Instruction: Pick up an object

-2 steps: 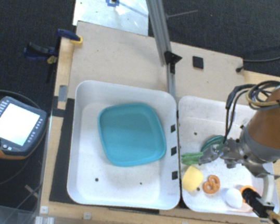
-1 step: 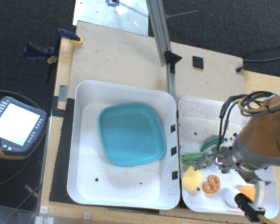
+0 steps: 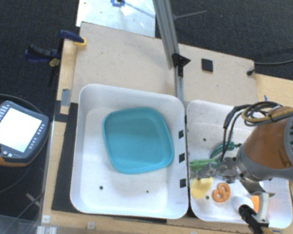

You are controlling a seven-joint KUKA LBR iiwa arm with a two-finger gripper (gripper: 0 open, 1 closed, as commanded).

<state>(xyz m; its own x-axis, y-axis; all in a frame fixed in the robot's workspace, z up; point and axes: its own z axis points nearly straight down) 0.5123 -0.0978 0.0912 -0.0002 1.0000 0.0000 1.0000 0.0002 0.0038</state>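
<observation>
Gripper [image 3: 224,174]: I am seeing it low in the right bin, under the grey wrist, but the wrist is covering it and I cannot tell its state from here.

Arm [image 3: 282,146]: it is reaching in from the right side, and its orange band is sitting just above the wrist; black cables are looping over it.

Green object [image 3: 205,163]: I am seeing a thin green thing, maybe a plant-like toy, lying just to the left of the wrist and running partly under it. I cannot tell if anything is gripping it.

Yellow object [image 3: 200,187]: a pale yellow rounded piece is lying near the front left of the right bin, just below the green one.

Orange pretzel-shaped toy [image 3: 221,193]: it is lying just beside the yellow piece, on its right, below the wrist.

Small orange piece [image 3: 255,202]: it is sitting further right, near a black and white part at the front of the bin.

Right bin [image 3: 204,117]: white and shallow, it is holding all these small things.

Left bin [image 3: 89,148]: it is standing side by side with the right one and touching it.

Teal square plate [image 3: 137,139]: it is lying flat in the middle of the left bin, a little turned.

Teach pendant [image 3: 12,132]: it is resting on the dark floor, well apart, to the left of the bench.
</observation>
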